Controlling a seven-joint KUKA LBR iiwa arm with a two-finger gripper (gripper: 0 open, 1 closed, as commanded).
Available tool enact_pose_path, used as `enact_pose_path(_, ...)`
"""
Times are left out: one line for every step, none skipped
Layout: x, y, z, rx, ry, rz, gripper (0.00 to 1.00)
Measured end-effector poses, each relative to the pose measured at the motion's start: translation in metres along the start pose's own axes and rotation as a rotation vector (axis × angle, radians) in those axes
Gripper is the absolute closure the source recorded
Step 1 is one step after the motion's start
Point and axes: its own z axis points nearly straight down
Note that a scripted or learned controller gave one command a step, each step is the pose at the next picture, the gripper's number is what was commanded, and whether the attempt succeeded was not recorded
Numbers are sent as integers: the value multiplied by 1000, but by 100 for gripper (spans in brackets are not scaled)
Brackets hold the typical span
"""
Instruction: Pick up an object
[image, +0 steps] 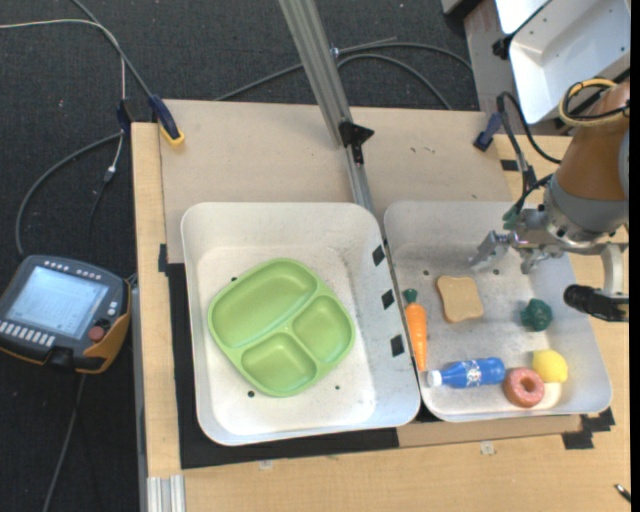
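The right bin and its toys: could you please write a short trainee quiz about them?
1. True or false: the green divided tray lies in the right bin.
2. Which thing lies nearest the gripper? A) pink donut B) toast slice C) blue bottle
3. Fill in: the carrot lies along the right bin's ____ edge.

Key: 1 false, it lies in the left bin; 2 B; 3 left.
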Motion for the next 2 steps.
enact_pose_path(1,1,52,-4,0,0,0)
enact_pose_path(1,3,36,-10,-2,-1,100)
